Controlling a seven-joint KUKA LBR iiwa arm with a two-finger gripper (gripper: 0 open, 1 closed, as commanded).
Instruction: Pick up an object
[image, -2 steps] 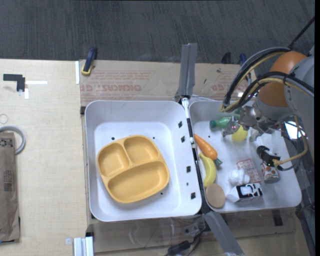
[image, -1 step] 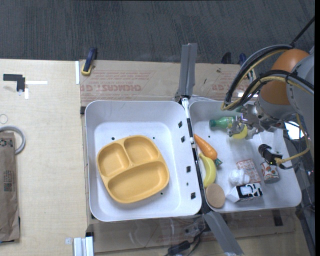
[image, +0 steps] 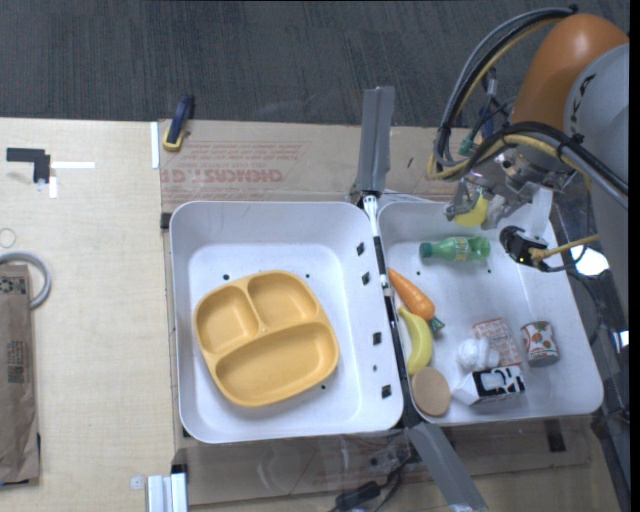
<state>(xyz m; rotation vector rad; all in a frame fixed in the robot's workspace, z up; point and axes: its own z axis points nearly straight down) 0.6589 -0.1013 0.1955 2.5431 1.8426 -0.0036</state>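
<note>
1. Lifting looks like the step in hand: the gripper (image: 478, 208) sits above the far end of the right bin (image: 570, 340), closed on a small yellow object (image: 476, 211) pinched between its fingers.
2. Rise straight up, slowly, since only a small part of the object seems caught and it could slip.
3. Stay clear of the green bottle (image: 455, 248) lying just beneath, and of the bin's far wall.
4. The carrot (image: 411, 293), banana (image: 418, 338) and yellow tray (image: 266, 338) lie well apart; leave them undisturbed.
</note>
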